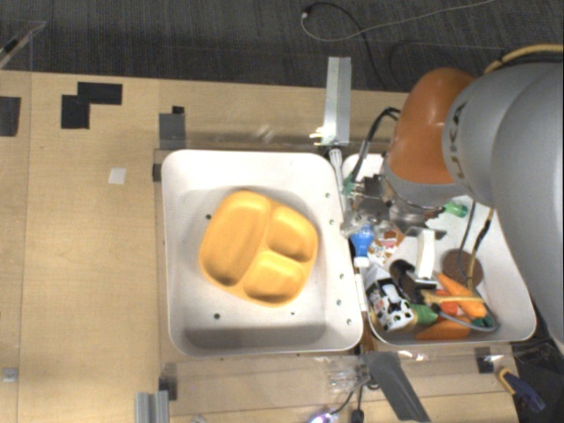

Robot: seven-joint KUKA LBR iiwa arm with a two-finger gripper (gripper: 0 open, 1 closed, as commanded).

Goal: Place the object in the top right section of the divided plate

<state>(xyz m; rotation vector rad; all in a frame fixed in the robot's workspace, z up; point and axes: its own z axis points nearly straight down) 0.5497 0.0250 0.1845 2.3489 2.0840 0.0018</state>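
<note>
i see the yellow divided plate (258, 247) lying in the left bin (189, 324), its three sections bare. the arm (493, 157) hangs over the right bin (520, 311), the gripper (374, 205) low at that bin's left edge; i cannot tell the state of its fingers. toys crowd beneath it: a blue piece (361, 239), a black-and-white toy (394, 311), orange carrots (454, 302). which one is the object, i cannot tell.

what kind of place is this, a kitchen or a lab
Most likely a robotics lab, not a kitchen: a robot arm over two white bins, toys in one, cables on carpet.
</note>
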